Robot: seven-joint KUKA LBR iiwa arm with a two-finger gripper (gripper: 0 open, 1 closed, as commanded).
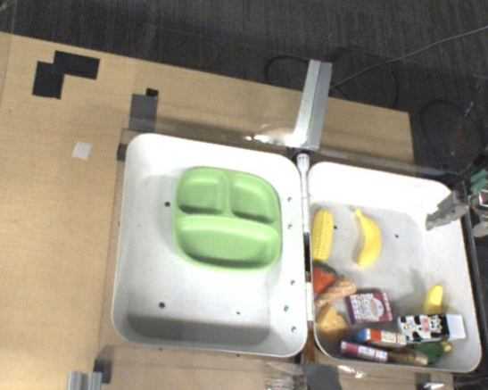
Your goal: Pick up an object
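The arm comes in from the right and the jaws (pixel 450 212) hang at the top right corner of the right bin (pixel 408 183), just over its rim; the picture is too small there to tell whether they stand apart or together, and nothing can be seen between them. The wrist looks tipped, its tip pointing down and inward toward the bin floor, the rest of the arm trailing off beyond the edge. Nearest pick, by my reckoning, is the banana (pixel 366 238), lying below and to the left of the jaws on bare white floor, clear of its neighbours. It looks like a light toy fruit, smooth and curved, so probably slippery; take it across the thick middle, not the tapering ends. The corn cob (pixel 321 234) sits further left, upright against the divider, ribbed and likely easier to grip but crowded by the wall. Straight below the jaws, a small yellow piece (pixel 433 299) and a black-and-white carton (pixel 429 327) sit at the bin's lower right; the carton looks stiff and boxy. The heap along the bottom edge, with a purple packet (pixel 370 306) in it, is packed tight and awkward. Far left, a green tray (pixel 226 217) fills the left bin (pixel 142 247) on the counter (pixel 31 232).
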